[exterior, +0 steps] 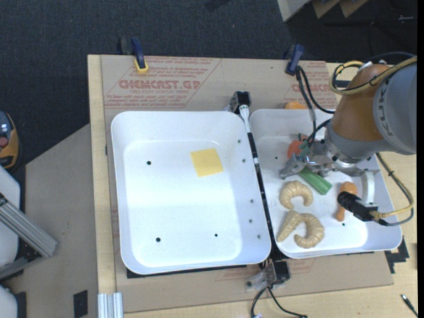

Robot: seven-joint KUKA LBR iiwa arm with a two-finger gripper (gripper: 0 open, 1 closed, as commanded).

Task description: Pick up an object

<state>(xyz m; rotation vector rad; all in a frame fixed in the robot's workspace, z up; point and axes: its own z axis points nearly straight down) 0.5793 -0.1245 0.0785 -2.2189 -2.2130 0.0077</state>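
Two shallow white plastic bins are sitting side by side. A flat yellow square [207, 162] is lying in the left bin [132, 197]. The grey arm's gripper [299, 164] is hanging over the right bin [331, 244], just above a green cylindrical piece [316, 181], two tan croissant-shaped pastries [300, 212] and a small orange piece [347, 189].

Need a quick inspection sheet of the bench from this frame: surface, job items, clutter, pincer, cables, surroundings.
Surface: board with printed lettering, bearing left bin and right bin.
Job's things: yellow square in left bin; two tan croissants, green piece, orange pieces in right bin.
Clutter: nothing seen.
Pincer: pincer low over right bin; state unclear.
Cables: black cable along board; yellow cable on arm.
Surroundings: two clamps, dark carpet.
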